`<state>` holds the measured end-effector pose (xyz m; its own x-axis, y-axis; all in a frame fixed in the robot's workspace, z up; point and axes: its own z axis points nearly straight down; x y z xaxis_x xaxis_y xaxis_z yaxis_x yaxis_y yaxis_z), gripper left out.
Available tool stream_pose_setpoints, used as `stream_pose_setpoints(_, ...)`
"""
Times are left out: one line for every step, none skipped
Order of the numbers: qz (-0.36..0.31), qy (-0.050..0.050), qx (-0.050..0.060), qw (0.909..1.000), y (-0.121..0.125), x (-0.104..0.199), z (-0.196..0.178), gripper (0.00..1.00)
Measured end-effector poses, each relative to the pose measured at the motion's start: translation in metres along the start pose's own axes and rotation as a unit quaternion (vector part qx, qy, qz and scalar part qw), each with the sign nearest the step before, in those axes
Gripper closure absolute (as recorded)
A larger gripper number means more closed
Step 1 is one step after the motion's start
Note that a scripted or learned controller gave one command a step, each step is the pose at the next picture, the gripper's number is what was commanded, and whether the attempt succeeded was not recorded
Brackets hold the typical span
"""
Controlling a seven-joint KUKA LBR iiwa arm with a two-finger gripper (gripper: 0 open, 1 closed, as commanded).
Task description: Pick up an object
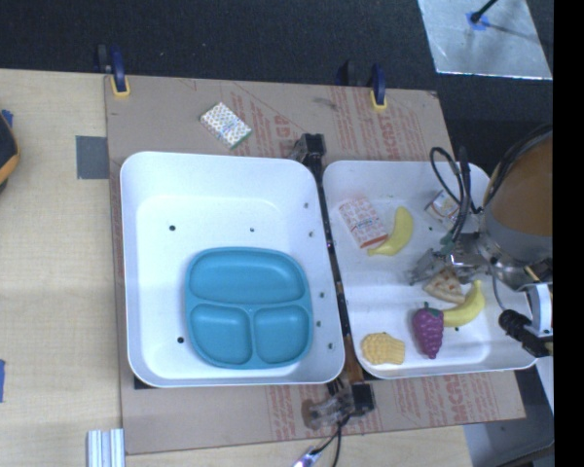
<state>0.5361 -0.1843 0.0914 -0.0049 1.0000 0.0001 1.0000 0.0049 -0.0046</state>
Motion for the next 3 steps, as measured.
stream_pose_setpoints(-0.001, -0.001, 0.000, 1.0000, 0.000, -0.001, -0.010, 1.00)
stream_pose_setpoints(-0.001, 0.000, 0.000, 1.0000, 0.020, 0.063, 0.000, 1.00)
stream_pose_setpoints(0.000, 0.000, -0.001, 1.0000, 0.007, 0.127, -0.101, 1.00)
